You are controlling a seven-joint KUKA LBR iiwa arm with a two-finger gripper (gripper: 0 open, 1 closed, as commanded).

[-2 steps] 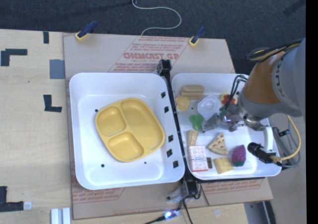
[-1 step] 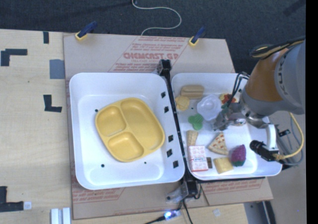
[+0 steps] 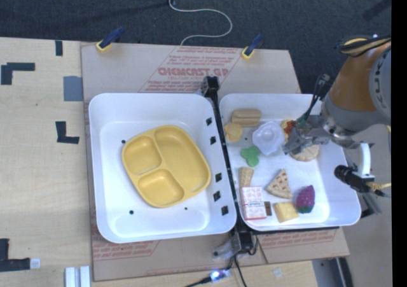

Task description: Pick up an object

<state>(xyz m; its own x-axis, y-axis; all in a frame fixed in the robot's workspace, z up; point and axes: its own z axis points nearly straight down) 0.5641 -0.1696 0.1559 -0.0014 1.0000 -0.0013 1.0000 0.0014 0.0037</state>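
Two bins point(image 3: 102, 152) on the tabletop: one yellow tray point(image 3: 166, 165) at left, roughly ten toy foods at right (one pizza slice point(image 3: 279, 184), one purple berry point(image 3: 306, 197)). Claw point(image 3: 299, 142) sits low over a tan piece point(image 3: 308, 153) at the bin's right side; its grip I cannot tell.

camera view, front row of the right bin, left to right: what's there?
Red-and-white carton → yellow block → purple grapes. The pizza slice sits just behind, between carton and grapes. All lie in the right bin.

Bright, even light; slight softness.
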